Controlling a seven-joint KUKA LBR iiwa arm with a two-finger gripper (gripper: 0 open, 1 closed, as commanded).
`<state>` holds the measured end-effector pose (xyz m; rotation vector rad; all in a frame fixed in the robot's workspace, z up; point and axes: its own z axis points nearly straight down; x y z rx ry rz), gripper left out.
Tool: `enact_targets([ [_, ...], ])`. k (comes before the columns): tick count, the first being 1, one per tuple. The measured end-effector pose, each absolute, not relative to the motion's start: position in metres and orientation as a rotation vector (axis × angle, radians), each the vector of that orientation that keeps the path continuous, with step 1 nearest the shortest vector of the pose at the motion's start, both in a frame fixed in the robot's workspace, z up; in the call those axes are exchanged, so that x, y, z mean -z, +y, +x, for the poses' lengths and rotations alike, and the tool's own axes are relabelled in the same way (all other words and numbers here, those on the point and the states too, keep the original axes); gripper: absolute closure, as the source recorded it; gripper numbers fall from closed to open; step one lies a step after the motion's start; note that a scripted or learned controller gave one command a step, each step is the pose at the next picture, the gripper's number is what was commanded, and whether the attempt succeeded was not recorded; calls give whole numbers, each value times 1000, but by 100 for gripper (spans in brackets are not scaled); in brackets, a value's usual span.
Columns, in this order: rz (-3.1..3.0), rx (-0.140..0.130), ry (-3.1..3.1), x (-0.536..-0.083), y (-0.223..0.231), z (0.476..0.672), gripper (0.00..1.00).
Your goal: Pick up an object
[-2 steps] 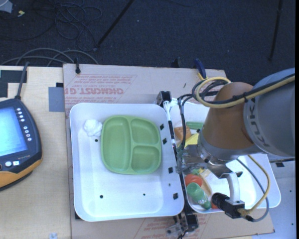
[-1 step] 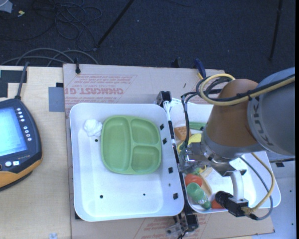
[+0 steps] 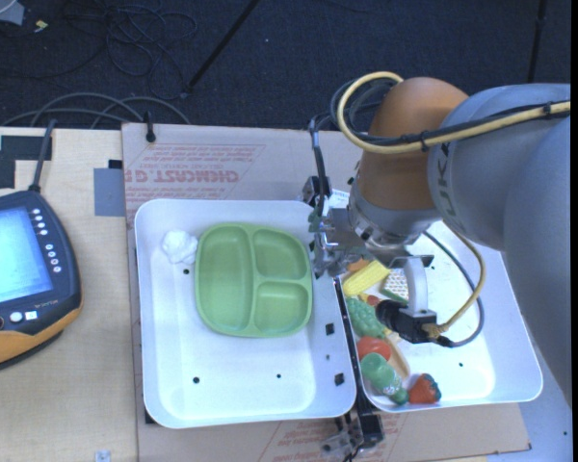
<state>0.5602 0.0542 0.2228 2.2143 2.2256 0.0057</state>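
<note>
Toys (image 3: 385,340) lie heaped along the right bin's (image 3: 506,378) left edge, just under the claw (image 3: 361,258), whose state I cannot tell, so it should probably come straight down on one piece standing apart, such as the yellow block (image 3: 364,277).

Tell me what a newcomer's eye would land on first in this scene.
The big grey arm with its orange band fills the right, reaching down over the right bin. Next comes the green divided plate in the left bin, a crumpled white wad beside it. Colourful toy foods crowd the right bin's left edge.
</note>
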Motion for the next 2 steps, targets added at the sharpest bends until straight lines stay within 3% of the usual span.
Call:
enact_targets([
  [1, 2212, -21, 2218, -472, 69, 526, 100],
  [2, 2228, 24, 2231, -343, 71, 472, 100],
])
